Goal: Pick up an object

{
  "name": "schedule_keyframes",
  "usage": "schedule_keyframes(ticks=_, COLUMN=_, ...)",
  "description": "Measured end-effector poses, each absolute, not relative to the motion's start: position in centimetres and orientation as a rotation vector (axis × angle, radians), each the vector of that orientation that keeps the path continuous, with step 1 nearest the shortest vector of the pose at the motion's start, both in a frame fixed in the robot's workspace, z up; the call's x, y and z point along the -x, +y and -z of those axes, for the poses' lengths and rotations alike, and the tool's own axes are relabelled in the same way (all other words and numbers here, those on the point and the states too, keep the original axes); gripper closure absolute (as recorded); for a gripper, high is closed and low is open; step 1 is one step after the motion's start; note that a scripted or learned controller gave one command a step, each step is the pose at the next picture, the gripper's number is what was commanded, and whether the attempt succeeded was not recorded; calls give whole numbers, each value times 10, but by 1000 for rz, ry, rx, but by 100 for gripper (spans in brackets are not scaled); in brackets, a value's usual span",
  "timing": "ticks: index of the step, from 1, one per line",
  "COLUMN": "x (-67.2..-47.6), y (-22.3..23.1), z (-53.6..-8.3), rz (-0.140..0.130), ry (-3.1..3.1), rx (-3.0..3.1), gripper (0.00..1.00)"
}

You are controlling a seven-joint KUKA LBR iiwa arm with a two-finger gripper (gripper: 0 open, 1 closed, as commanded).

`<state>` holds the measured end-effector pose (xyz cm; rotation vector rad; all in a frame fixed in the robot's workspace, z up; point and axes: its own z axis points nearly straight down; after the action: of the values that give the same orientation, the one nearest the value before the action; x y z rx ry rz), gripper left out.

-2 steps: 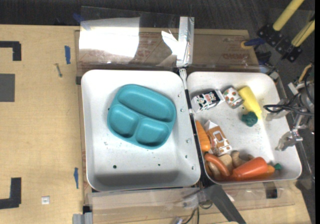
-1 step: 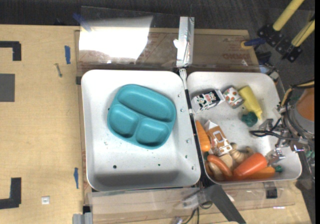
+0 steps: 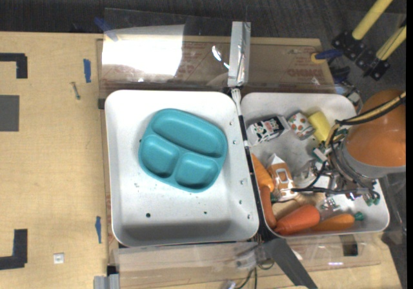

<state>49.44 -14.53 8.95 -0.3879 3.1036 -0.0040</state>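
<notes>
Nearest my camera, one orange carrot (image 3: 298, 218) lies along the front of the right bin (image 3: 381, 220), just left of and below my gripper (image 3: 329, 184), whose spread I cannot tell under its cables. Behind it I count one yellow block (image 3: 319, 126), one black-and-white cow toy (image 3: 266, 128) and one small orange-spotted piece (image 3: 297, 123). One teal divided plate (image 3: 183, 148) sits in the left bin (image 3: 122, 171).

Teal tray (image 3: 182, 148), orange carrot (image 3: 298, 218)
</notes>
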Motion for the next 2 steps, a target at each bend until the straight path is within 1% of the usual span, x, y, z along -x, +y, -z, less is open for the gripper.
schedule_keyframes(ticks=1, x=-581, y=-225, z=-175, rz=10, ry=3119, rx=207, gripper=0)
schedule_keyframes(ticks=2, x=-585, y=-223, z=-89, rz=6, ry=3116, rx=294, gripper=0)
